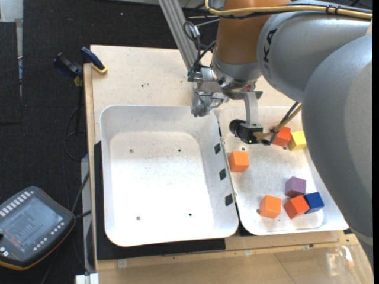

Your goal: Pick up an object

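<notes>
front of right bin (pixel 331 220): an orange cube (pixel 270 206), a red-orange cube (pixel 296 206), a blue cube (pixel 314 201) and a purple cube (pixel 295 186) sit clustered.
middle: a lone orange cube (pixel 239 161) rests near the divider.
farther back: another orange cube (pixel 282 136) touches a yellow cube (pixel 297 140).
left bin (pixel 112 158): only dark specks.
gripper (pixel 202 106): poised over the far rim between the bins; its opening cannot be made out, and nothing is seen in its grasp.

Grey arm (pixel 308 46) over the right bin (pixel 331 220) — cubes scattered there (orange, purple, blue, yellow) — beside the left bin (pixel 112 123).
</notes>
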Robot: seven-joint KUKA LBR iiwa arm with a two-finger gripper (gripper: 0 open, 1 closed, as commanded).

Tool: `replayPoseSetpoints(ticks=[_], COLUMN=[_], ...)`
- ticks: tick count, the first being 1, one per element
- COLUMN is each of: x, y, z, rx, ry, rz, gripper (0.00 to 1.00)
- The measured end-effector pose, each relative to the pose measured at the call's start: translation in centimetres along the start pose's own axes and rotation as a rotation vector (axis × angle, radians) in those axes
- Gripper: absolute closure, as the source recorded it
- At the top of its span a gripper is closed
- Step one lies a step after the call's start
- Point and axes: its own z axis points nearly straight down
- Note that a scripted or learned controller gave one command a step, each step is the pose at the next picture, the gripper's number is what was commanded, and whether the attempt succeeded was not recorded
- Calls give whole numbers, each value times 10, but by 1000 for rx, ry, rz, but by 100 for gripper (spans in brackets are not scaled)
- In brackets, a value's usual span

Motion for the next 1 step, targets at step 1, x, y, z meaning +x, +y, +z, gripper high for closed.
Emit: replayPoseSetpoints(ticks=[1], x=[2], y=[13], z=[8], rx=[0], ry=[-2], rz=[5], gripper=[100])
